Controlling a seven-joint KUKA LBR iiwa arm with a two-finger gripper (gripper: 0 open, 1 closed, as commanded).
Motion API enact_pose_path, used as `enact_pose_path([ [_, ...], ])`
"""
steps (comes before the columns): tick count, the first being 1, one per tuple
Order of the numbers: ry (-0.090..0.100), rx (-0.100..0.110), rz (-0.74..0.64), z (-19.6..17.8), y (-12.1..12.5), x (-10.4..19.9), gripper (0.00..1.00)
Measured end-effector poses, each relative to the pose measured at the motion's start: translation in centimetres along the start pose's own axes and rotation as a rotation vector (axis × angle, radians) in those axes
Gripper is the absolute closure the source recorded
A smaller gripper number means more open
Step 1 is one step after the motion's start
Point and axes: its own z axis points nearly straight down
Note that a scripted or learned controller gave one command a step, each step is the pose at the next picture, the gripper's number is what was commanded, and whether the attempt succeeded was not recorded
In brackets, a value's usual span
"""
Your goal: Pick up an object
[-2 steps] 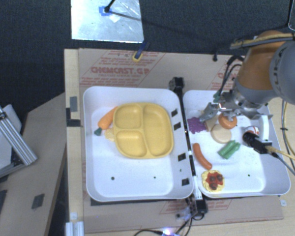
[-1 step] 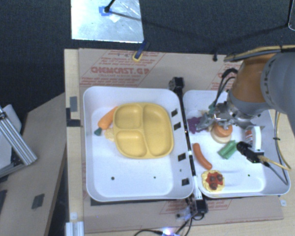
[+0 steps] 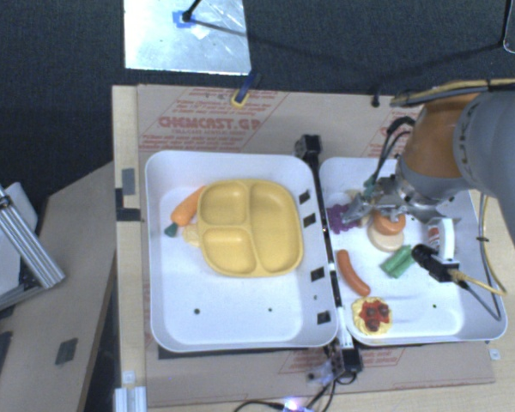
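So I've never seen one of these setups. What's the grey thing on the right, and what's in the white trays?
One camera looks down at a slant on a bench with two shallow white bins. The grey and orange shape is a robot arm reaching in from the right; its gripper hangs low over the right bin. I cannot tell whether it holds anything. That bin holds toy food: purple grapes, a sausage, a small pizza, a green block and a doughnut-like piece. The left bin holds a yellow divided plate and a carrot.
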Motion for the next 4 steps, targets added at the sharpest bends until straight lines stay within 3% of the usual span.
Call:
enact_pose_path([
  [1, -0.003, -0.004, 0.000, -1.1, 0.1, -0.1, 1.00],
  [2, 0.004, 0.009, -0.003, -7.4, 0.3, 0.5, 1.00],
  [3, 0.004, 0.009, -0.003, -12.4, 0.5, 0.5, 1.00],
  [4, 0.004, 0.015, -0.004, -12.4, -1.0, 2.3, 1.00],
])
